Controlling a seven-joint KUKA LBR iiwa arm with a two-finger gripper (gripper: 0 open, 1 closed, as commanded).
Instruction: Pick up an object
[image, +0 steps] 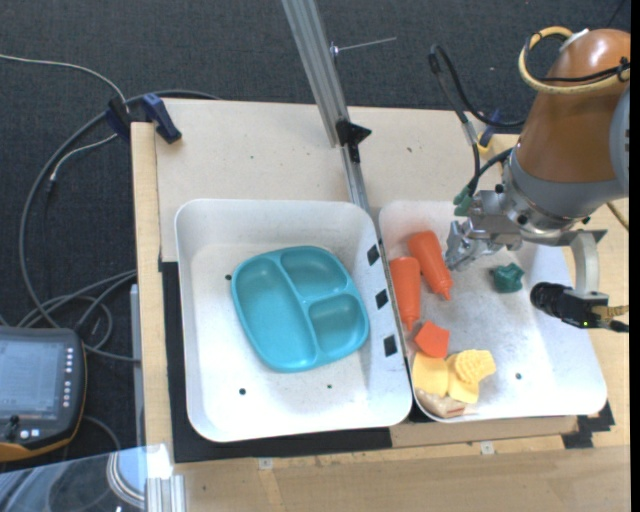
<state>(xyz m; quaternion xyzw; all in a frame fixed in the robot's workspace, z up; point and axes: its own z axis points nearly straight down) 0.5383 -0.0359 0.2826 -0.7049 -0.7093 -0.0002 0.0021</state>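
Orange carrots (405, 290), two, one teal divided plate (298, 306), one green piece (507, 277); claw (462, 243) state indiscernible.

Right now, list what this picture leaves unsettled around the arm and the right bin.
- Pincer: its fingertips are small and blurred, and the wrist above covers much of it.
- Small green object: too small to tell what it is.
- Yellow pieces at the right bin's near rim: piled together, so their number and shapes stay unclear.
- Arm: cut off by the picture's right edge.

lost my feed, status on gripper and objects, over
Gripper low in right bin, beside upper carrot, nothing seen held. Green piece just right. Second carrot at divider.
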